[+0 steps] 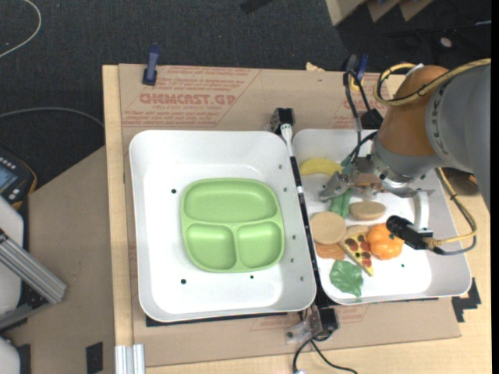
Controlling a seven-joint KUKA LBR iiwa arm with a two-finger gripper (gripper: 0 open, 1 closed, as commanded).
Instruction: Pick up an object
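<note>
Overhead, 2 white bins (pixel 148 209) sit on brown cardboard (pixel 195 92) over dark carpet (pixel 117 14); claw (pixel 341 185) state unclear.

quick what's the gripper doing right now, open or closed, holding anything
Gripper: low in the right bin, over the toy food by the banana; open or closed cannot be told, and nothing is seen between its fingers.

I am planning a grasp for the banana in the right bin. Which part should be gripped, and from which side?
Grip the banana across its narrow middle, coming from straight above. It lies flat, curved, at the bin's far left corner, close to the wall, so a sideways approach looks blocked. Its top is free, and the tool is just beside it. This is only my judgement.
</note>
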